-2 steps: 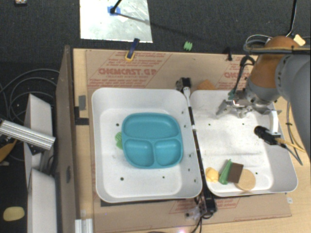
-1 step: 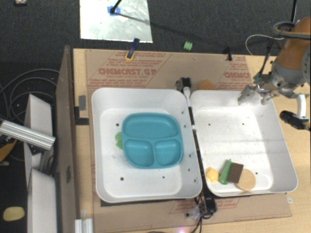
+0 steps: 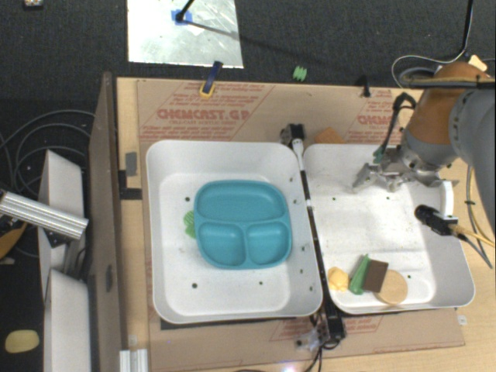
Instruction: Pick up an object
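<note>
bins: 2 (white) [image 3: 167, 231] | blue tray [image 3: 242, 223]: 1 | end effector [image 3: 380, 178]: spread, gripping nothing

Even, fairly bright overhead light falls on the two shallow white plastic bins [image 3: 232, 155], which look nearly washed out. A shiny silver sheet [image 3: 155, 29] near the top edge shows patchy glare. Shadows are faint. The picture is slightly soft and grainy, the dark floor noisy.

A green object [image 3: 188, 222] lies mostly hidden under the blue tray [image 3: 242, 222], and the arm [image 3: 457, 122] is cut off at the right edge.
</note>
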Controlling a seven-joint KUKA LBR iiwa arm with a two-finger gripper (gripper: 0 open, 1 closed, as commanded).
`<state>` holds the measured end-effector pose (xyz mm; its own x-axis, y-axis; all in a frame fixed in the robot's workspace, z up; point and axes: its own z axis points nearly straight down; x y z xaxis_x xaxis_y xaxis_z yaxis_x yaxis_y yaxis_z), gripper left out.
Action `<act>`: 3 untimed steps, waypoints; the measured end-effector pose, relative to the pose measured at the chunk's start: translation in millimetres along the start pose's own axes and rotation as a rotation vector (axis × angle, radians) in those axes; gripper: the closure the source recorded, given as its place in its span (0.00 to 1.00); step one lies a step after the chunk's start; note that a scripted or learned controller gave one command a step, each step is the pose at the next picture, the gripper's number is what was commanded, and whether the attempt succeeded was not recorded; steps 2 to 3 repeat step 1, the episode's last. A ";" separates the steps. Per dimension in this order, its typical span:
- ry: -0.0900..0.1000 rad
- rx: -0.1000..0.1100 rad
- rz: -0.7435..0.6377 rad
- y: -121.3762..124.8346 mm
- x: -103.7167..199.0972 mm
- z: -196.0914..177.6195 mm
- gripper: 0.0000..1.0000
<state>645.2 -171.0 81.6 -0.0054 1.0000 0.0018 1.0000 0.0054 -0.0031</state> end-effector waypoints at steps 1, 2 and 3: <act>-0.008 -0.017 0.005 25.9 -36.2 -101.8 0.00; -0.008 -0.017 0.005 25.9 -36.2 -101.8 0.00; -0.008 -0.017 0.005 25.9 -36.2 -101.8 0.00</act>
